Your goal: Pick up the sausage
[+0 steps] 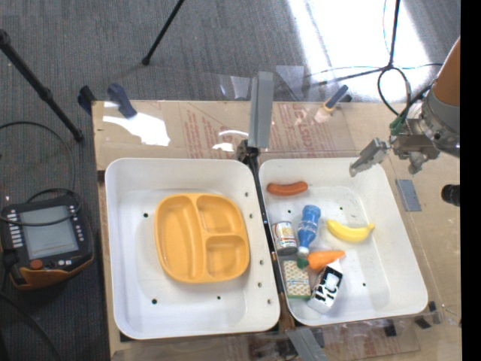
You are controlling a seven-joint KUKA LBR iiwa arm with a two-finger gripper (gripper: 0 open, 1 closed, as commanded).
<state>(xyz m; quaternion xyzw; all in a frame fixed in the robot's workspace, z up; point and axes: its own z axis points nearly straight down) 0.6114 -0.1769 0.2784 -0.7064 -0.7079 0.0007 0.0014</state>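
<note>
The sausage [287, 188] is a reddish-orange link lying flat near the back left corner of the right bin [398, 277]. My gripper [391, 159] hangs above the bin's back right rim, well to the right of the sausage and apart from it. Its two fingers [367, 158] stand spread open with nothing between them.
In the right bin lie a small can [285, 237], a blue bottle [308, 226], a banana [349, 232], a carrot [325, 259], a small box [297, 279] and a black-and-white carton [326, 287]. A yellow divided plate [201, 237] sits in the left bin [128, 201].
</note>
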